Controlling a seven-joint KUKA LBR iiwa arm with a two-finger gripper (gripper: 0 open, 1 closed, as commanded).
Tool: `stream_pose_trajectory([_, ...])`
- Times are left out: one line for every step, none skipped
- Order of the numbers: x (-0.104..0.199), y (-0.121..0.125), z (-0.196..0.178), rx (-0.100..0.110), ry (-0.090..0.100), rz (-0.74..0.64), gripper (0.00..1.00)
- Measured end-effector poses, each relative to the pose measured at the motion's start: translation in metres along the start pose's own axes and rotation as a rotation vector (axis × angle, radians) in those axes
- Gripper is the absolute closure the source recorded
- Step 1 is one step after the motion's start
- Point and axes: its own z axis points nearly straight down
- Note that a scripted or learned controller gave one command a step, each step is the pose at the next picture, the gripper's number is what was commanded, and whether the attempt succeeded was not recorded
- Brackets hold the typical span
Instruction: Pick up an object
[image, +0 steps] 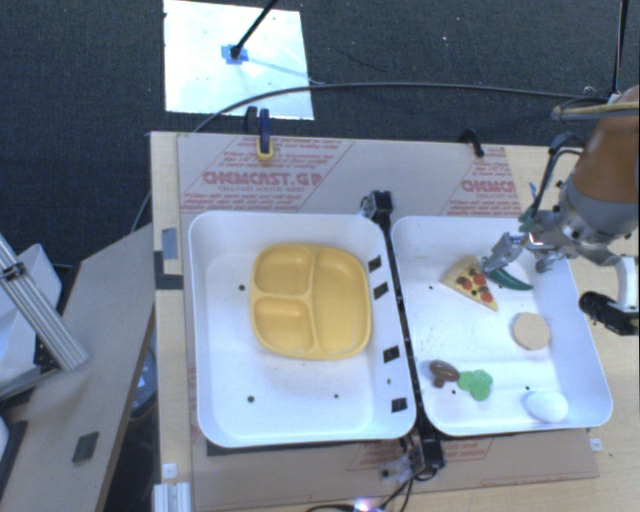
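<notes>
Camera view: claw (512, 250), grip state indeterminable, hovers beside pizza slice (472, 282), which lies at eight o'clock, long axis running ten-to-four.

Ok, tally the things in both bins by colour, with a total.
Yellow: 2, the plate and the pizza slice
Green: 2, a leafy piece and a dark green piece by the gripper
Tan: 1, cookie
Brown: 1, mushroom
White: 1, egg
Total: 7
</notes>
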Motion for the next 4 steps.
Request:
stream_pose_trajectory([0.007,0.007,0.046,-0.001,0.0,-0.003,0.0])
stream_pose_trajectory([0.007,0.007,0.098,0.0,0.0,-0.001,0.0])
stream_pose_trajectory([0.007,0.008,0.084,-0.005,-0.001,-0.002,1.0])
stream_pose_trajectory([0.015,0.015,0.026,-0.008,-0.001,-0.004,1.0])
